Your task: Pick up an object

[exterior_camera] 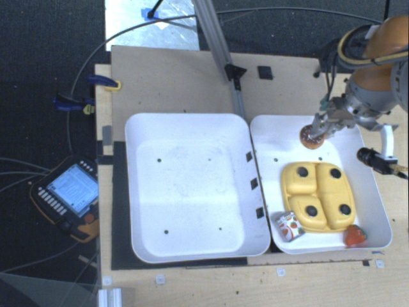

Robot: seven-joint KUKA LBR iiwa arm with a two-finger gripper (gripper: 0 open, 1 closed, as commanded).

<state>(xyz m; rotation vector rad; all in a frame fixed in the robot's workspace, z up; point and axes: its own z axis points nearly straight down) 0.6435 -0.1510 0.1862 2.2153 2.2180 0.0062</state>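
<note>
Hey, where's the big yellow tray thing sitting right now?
The yellow tray lies in the right bin, toward its near edge, between a small red-and-white can at its lower left and a red object at its lower right.

Even, bright overhead light washes the two white bins [192, 190] nearly flat (their rims barely cast shadows). Glare whitens a reflective sheet [150, 15] at the top edge. The dark floor stays dim, and fine detail is soft and grainy throughout.

Dark carpeted floor [45, 37] surrounds a tan bench [172, 82], seemingly wooden.
</note>
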